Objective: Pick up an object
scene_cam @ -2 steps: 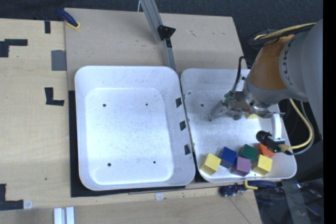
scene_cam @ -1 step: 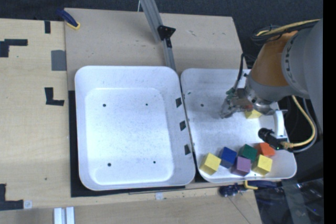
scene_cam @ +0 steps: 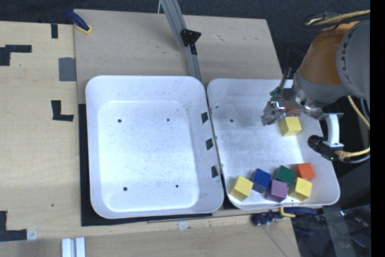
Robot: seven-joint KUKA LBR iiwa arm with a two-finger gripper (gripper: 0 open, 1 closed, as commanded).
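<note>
Right bin, location: yellow cube [scene_cam: 290,126] lay on the floor of the right bin [scene_cam: 240,147], just beside and below the gripper [scene_cam: 274,110].
Handling: judged light, rigid, smooth-faced; best taken across two opposite flat sides.
Jaws: state could not be determined.
Hold: nothing was seen between them.
Further off: blue cube [scene_cam: 261,179], purple cube [scene_cam: 278,189], green cube [scene_cam: 284,174], orange cube [scene_cam: 305,171] clustered well below.

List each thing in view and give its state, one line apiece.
gripper: low over the right bin, beside a yellow cube
yellow cube by gripper: resting apart from the others
cluster of six cubes: bunched at the near wall
right bin: holds all cubes
left bin: level on bench
</note>
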